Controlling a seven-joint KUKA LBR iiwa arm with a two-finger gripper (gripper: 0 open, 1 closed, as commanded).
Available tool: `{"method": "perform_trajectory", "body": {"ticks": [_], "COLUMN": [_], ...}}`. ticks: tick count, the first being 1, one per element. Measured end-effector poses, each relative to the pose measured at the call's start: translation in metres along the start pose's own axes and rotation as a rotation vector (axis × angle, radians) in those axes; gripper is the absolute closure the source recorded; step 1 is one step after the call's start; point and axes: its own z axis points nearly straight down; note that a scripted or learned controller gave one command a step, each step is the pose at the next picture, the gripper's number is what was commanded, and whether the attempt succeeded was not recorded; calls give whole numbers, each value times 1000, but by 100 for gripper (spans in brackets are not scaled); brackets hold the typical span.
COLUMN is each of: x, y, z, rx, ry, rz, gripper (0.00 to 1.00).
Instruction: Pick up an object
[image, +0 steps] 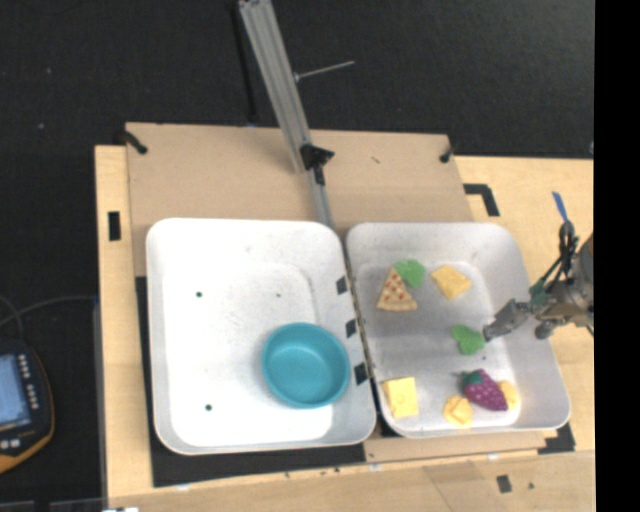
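**Gripper poised beside a small green piece in the right bin**

Two white bins are seen side by side. The right bin (520, 260) is taken as the landmark. To its left, the left bin (200, 250) is occupied by a blue bowl (305, 364). Inside the right bin, small toy foods are scattered: a purple grape bunch (484, 389) near its front edge, a yellow block (402, 396) at its front left, a pizza slice (397, 292) and a yellow wedge (451, 281) toward its back, and a small green piece (468, 339) near its middle.

The green piece is judged light, rigid and smooth, likely to slide if nudged; a pinch across its narrow sides is advised.

The arm is extended low over the right bin's right rim, and the gripper (498, 325) is placed just beside the green piece. Whether the gripper is spread or pressed together cannot be told.
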Motion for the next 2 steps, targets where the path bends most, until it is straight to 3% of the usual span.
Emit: {"method": "perform_trajectory", "body": {"ticks": [1, 2], "x": [0, -4], "y": [0, -1], "z": [0, 63], "rx": [0, 7], "ry": [0, -1], "rz": [1, 4], "gripper": [0, 0]}}
